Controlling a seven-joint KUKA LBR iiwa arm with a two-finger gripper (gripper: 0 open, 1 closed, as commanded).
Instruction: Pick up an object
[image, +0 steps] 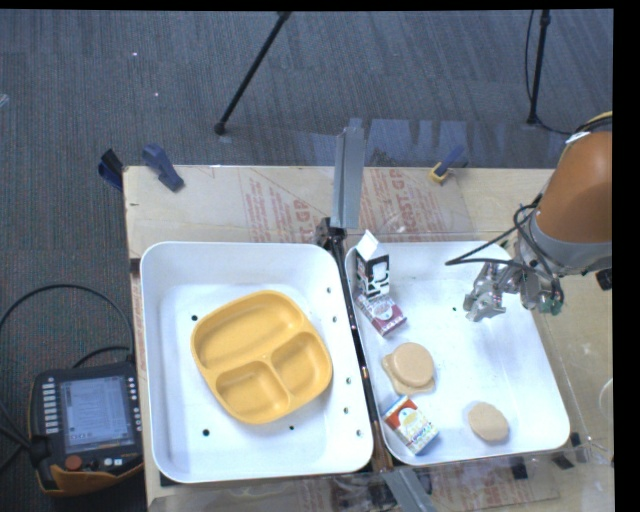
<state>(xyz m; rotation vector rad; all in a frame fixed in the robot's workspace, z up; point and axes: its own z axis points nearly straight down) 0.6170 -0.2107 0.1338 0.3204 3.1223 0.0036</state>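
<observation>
The hand (487, 300) hovered over the right bin (555, 400), whether spread or pinched I couldn't tell. Below-left of it lay the round cookie (411, 366) — probably light, stiff, crumbly — best nipped across its rim.

Grey arm from right, gripper (487, 303) pointing down-left, nothing held
</observation>
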